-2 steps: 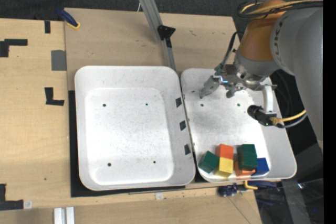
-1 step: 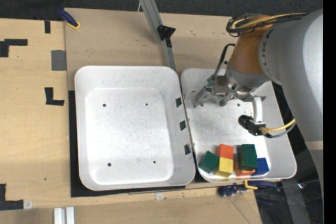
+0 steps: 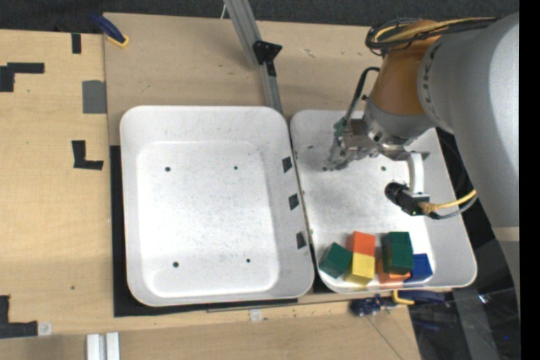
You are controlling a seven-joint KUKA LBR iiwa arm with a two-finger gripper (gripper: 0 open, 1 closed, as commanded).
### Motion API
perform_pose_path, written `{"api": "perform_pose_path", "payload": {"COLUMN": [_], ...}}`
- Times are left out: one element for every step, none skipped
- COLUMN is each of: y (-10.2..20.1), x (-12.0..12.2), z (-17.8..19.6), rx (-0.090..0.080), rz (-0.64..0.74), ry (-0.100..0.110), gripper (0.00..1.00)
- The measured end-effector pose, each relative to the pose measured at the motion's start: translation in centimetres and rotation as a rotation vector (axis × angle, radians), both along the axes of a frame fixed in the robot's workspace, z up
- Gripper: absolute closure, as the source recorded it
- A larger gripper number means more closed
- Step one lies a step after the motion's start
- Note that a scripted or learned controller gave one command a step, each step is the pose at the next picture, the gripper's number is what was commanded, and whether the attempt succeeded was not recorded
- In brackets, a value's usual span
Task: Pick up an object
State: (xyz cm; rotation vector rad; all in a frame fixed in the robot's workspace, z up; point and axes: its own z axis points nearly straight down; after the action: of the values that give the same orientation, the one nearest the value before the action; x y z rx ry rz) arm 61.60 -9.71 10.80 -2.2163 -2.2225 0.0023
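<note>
Left to right, we see the wooden bench (image 3: 51,206) with black tape marks, then the left white bin (image 3: 202,202). A grey metal pole (image 3: 240,4) slants down to the gap between bins. Next the right white bin (image 3: 447,206). The gripper (image 3: 339,154) hangs over that bin's upper left part, nothing between its tips that we can make out; we cannot tell how the jaws stand. Blocks sit clustered at the bin's near edge: green block (image 3: 336,259), orange block (image 3: 363,242) touching a yellow block (image 3: 362,267), dark green block (image 3: 397,251), blue block (image 3: 420,267). They lie well apart from the gripper. The grey arm (image 3: 472,80) with its orange band enters from the right.
</note>
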Motion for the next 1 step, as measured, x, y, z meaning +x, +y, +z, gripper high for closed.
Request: {"api": "perform_pose_path", "payload": {"y": [0.22], "x": [0.31], "z": [4.24], "rx": [0.000], "rz": [-0.001], "ry": [-0.006], "gripper": [1.00]}}
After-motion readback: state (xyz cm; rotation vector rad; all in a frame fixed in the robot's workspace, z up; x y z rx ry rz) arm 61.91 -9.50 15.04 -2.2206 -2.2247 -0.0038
